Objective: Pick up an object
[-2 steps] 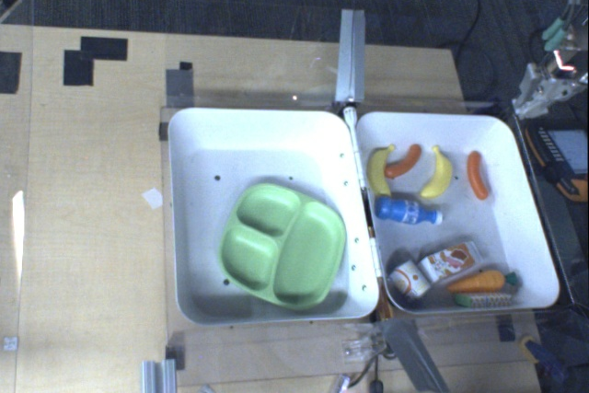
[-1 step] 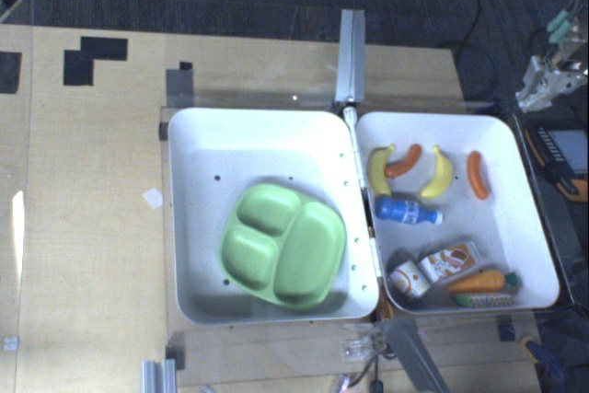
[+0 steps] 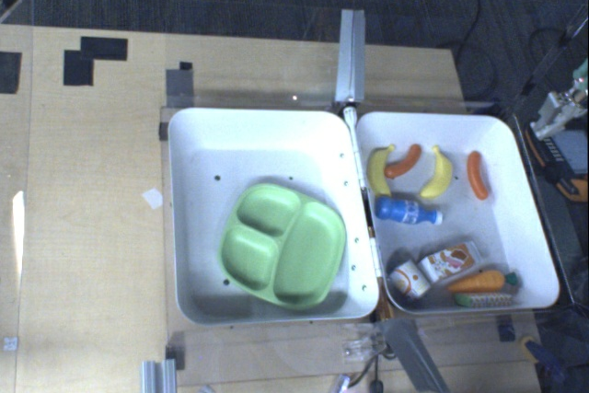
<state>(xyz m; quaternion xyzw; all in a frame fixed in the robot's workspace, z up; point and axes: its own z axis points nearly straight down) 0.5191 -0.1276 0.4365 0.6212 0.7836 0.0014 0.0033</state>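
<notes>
The right bin (image 3: 515,152) holds several toy foods. Two yellow bananas (image 3: 380,170) (image 3: 439,176) lie near its back, with a red-orange sausage (image 3: 403,162) across the left one. Another sausage (image 3: 477,174) lies alone to their right. A blue bottle (image 3: 408,213) lies on its side in the middle. At the front are a small can (image 3: 406,279), a brown-and-white carton (image 3: 448,261) and a carrot (image 3: 480,282). What looks like my gripper (image 3: 559,113) sits at the far right, outside the bin's back right corner and apart from all the objects.
A green divided plate (image 3: 283,244) fills the front of the left bin (image 3: 198,161). A metal post (image 3: 350,60) stands behind the wall between the bins. Cables and dark equipment (image 3: 566,166) crowd the right side.
</notes>
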